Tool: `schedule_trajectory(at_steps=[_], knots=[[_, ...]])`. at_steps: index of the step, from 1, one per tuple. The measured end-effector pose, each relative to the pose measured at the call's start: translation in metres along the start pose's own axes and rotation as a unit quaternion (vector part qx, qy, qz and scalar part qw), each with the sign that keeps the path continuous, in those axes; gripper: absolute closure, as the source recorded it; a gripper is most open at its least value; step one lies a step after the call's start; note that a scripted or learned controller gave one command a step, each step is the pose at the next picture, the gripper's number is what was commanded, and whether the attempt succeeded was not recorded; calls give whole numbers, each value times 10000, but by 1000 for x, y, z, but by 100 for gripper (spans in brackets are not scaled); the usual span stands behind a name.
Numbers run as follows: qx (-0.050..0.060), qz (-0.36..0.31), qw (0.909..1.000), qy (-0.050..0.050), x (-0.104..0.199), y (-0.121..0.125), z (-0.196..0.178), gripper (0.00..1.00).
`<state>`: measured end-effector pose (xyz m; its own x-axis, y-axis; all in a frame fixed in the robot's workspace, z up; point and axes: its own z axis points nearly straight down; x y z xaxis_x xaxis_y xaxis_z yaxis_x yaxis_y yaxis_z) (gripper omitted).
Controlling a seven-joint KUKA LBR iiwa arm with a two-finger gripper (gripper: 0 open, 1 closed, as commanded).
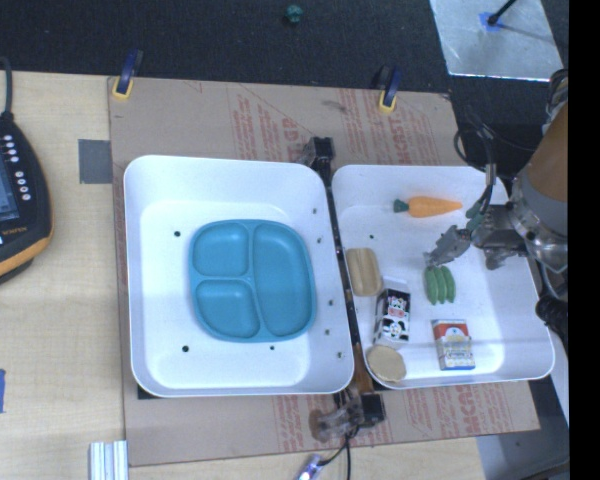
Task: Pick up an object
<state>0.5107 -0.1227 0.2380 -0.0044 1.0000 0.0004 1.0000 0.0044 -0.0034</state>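
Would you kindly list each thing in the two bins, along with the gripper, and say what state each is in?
gripper: above the right bin, just over the green vegetable, holding nothing visible
green vegetable: lying flat
carrot: lying flat, untouched
tan block: lying by the left wall
cow-print carton: lying on its side
red and white box: lying flat
blue divided plate: right way up in the left bin

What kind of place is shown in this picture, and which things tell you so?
Probably a robotics lab bench set up for grasping tests. A robot arm's gripper reaches into a white bin of toy food such as a carrot, and an orange-edged control pendant lies on the bench.
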Motion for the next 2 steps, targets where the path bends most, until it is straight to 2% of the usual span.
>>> schedule_trajectory(at_steps=[1,2], knots=[[5,4,10000,-11,-21,53,70,0],[10,4,10000,-7,-72,46,141,0]])
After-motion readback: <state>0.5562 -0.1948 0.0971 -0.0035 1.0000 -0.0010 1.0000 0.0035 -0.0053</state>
